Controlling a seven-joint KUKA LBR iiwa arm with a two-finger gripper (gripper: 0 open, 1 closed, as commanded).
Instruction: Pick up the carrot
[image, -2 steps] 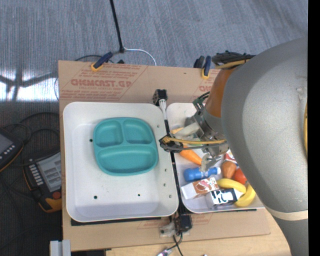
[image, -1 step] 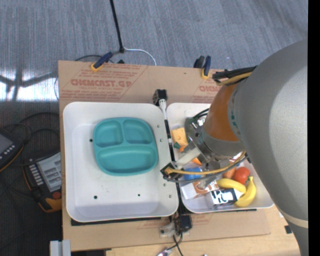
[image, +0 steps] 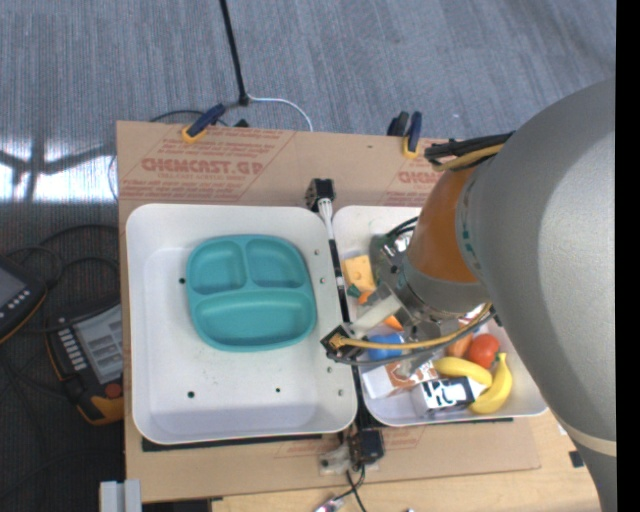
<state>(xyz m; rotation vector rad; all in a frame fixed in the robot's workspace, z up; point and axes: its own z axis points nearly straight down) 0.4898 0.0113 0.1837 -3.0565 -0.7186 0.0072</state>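
The carrot (image: 398, 322) I see only as a small orange piece, just under the wrist of the arm (image: 450, 240), in the right bin (image: 352, 225). The gripper (image: 405, 320) is hidden below the grey body, so I cannot tell how the jaws stand or where exactly they are; I place things from the wrist.

There is little room here. The dividing edge between the two bins is close on the camera-left of the wrist, and the objects crowd together below it: one blue object (image: 382, 350) touching the carrot side, one tomato (image: 482, 350), one banana (image: 485, 380) along the near edge, one dark package (image: 445, 393) beside it. One yellow-orange block (image: 358, 272) lies apart, near the divider.

The left bin (image: 150, 400) has wide free floor around one teal plate (image: 250, 292) with three compartments.
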